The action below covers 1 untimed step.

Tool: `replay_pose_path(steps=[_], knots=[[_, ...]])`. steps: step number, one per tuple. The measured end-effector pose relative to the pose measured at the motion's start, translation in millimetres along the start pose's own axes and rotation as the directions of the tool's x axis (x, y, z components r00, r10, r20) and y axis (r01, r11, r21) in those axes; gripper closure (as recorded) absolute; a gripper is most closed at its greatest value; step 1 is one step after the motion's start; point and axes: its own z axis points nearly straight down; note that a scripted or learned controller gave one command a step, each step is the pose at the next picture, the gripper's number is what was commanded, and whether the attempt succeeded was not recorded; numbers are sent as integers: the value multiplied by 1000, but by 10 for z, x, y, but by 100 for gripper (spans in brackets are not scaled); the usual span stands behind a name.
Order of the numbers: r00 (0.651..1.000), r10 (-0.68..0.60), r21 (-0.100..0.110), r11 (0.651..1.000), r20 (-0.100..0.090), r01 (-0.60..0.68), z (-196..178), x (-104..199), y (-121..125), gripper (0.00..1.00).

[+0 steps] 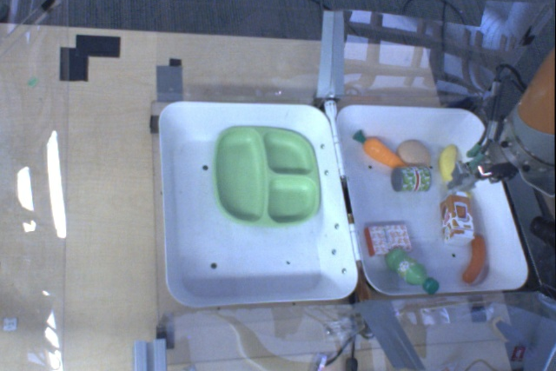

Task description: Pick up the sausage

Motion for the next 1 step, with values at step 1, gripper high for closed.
replay_pose_path(steps=[1], knots=[[1000, 0, 0, 1000, 0, 0, 1, 0, -1, 0]])
